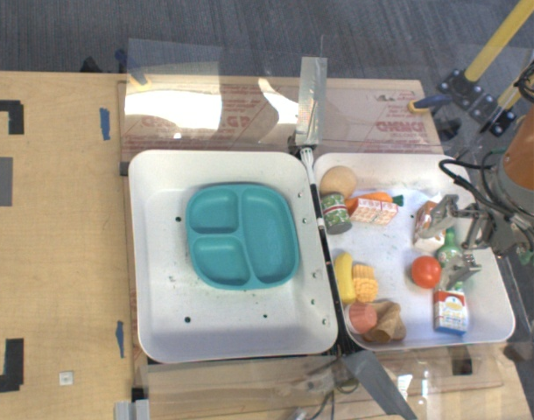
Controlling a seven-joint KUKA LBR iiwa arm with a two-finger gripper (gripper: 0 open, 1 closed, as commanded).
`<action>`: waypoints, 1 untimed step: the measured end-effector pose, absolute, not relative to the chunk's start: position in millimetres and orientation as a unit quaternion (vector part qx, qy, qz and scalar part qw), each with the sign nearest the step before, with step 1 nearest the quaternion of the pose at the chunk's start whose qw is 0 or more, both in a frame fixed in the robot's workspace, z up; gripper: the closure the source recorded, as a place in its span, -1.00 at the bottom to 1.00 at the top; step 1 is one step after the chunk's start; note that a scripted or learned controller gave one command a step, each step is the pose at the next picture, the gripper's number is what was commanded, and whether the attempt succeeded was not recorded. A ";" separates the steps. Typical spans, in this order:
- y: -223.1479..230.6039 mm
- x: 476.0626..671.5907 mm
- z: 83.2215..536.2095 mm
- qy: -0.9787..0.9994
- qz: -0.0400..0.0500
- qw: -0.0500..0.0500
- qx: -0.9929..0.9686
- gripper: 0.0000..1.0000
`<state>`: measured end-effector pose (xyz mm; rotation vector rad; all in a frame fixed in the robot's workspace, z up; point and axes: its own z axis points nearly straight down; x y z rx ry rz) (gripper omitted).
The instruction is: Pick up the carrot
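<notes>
Gripper (448,234) hangs open-fingered, empty (tomato (425,272) just beside).

The arm (521,160) reaches in from the right, its gripper (451,234) low, metal fingers (427,220) parted.

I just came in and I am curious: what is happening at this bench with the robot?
A grey robot arm reaches in from the right, and its gripper hangs over the right bin, which is full of toy food. It is meant to pick up the carrot, which lies near the far side of that bin, next to a small carton. The gripper is nearer a red tomato, apart from the carrot. The left bin holds a teal divided plate.
</notes>
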<state>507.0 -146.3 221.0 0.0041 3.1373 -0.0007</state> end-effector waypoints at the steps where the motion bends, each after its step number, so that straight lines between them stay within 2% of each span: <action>1: -103.6 507.6 99.9 0.999 -0.002 0.009 -0.040 -1.00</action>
